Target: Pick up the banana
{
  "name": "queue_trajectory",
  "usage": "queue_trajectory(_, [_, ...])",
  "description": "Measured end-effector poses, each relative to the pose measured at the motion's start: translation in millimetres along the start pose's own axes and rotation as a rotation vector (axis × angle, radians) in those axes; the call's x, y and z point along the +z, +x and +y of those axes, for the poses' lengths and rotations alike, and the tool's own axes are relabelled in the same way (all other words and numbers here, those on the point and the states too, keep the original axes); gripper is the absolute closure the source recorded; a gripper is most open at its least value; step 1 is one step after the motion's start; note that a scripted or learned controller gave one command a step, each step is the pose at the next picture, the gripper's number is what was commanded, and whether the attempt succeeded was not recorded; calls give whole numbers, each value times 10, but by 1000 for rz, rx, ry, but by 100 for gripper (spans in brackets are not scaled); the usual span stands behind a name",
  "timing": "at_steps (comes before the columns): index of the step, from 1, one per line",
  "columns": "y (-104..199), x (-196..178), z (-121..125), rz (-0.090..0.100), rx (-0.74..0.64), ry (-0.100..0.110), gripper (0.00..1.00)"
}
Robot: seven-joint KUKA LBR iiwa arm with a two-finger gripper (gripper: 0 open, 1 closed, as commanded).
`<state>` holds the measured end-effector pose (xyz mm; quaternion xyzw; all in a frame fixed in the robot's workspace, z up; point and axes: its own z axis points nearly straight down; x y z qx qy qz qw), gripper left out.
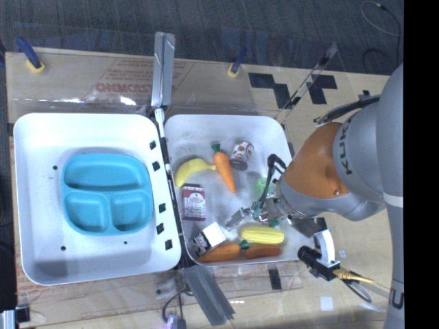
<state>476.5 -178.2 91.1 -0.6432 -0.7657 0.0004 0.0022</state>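
— Where are we finding the banana [193, 170]?

— It is lying in the right bin [274, 125], near that bin's left wall and toward the far half. It is curving like a shallow arch, with its long axis running roughly from the left wall toward the bin's middle, one tip pointing at the carrot [224, 171] just beside it.

— And where are we seeing the pincer [259, 210]?

— It is hanging low over the near right part of the same bin, just above the corn cob [261, 235], with the arm [322, 173] reaching in over the bin's right rim. Nothing is sitting between its fingers that we can make out, and whether they are spread or closed we cannot tell; that spot is too cluttered.

— So which way are we judging the move?

— Leftward and a little toward the far rim. The carrot and the small red packet [194, 203] are lying between pincer and banana, so we are expecting it to need to travel over them. We are also judging that the fingers should be straddling the banana's short width, across the arch, not along it.
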Motion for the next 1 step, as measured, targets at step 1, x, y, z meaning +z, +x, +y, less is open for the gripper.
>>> queue_trajectory(1, [8, -95, 5, 1, -5, 1, 100])
